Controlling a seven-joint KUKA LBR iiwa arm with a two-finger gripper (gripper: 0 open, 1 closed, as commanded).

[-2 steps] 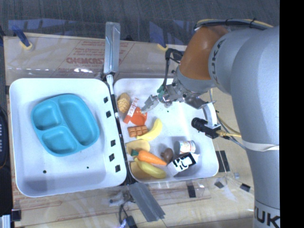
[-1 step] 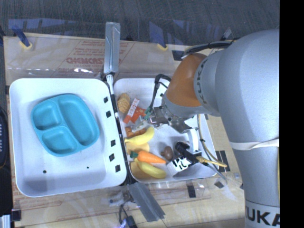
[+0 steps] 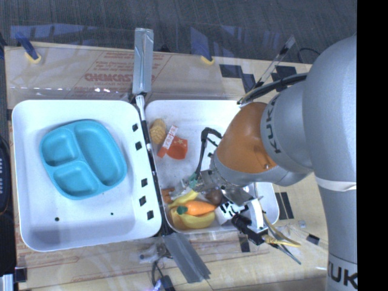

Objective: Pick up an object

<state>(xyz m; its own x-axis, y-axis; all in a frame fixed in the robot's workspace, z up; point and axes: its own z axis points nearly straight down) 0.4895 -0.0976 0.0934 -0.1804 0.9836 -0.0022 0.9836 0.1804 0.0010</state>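
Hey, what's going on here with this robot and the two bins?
A grey robot arm reaches in from the right and bends low over the right bin, above a banana and a carrot at its near end. A red packet lies further back. The left bin holds a blue divided plate. Whether the arm has hold of anything can't be seen.

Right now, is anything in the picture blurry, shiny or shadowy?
In the camera view, the blue plate looks sharp and evenly lit; the arm darkens the right bin beneath it; a soft grey shadow sits in the left bin's near corner.
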